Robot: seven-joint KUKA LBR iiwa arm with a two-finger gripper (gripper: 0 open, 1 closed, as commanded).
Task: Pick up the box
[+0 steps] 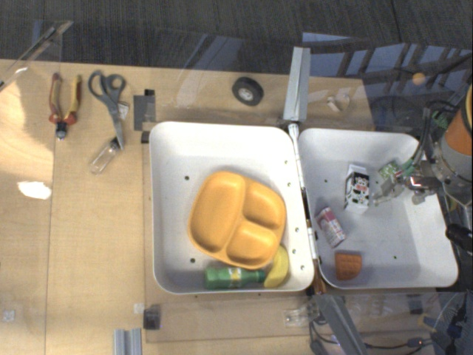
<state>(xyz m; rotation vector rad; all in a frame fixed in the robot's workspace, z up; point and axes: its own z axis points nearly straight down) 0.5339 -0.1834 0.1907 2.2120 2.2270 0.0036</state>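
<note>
Small white printed cardboard box (358,188) in the right bin (414,268) — light, stiff; gripper (386,187) just right — finger state unreadable; pinch its long sides.

Left bin (166,198) holds tray (238,218) (bottle (235,276) in front); right bin (429,272) holds box (358,188), can (331,226) in front.

tray (238,219) yellow | bottle (235,276) green | box (358,188) white, dark print, perhaps red
</note>
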